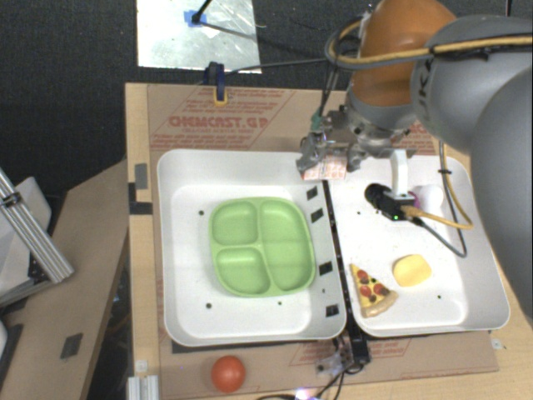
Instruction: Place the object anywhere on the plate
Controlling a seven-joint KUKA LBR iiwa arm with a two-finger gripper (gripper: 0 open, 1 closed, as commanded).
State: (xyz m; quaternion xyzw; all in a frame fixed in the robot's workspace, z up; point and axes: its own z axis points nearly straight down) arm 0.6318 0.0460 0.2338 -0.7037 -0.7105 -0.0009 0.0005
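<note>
Camera view hid the gripper (326, 158) under the wrist; you couldn't tell its fingers' state. Pizza slice (371, 288) and yellow piece (411, 270) lay right of the green plate (261, 246).

- Red print reading "CHEMCAST GP" (218, 122) runs across the brown board (250, 111), just left of the claw (326, 163).
- Smaller print around it is too blurred to read.

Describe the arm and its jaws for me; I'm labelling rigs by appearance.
The arm is thick, rounded and grey, with a glossy orange band above the wrist. Yellowish and dark cables loop around that band and trail down over the right bin. The gripper is a small grey metal assembly; its jaws are too blurred to describe.
</note>
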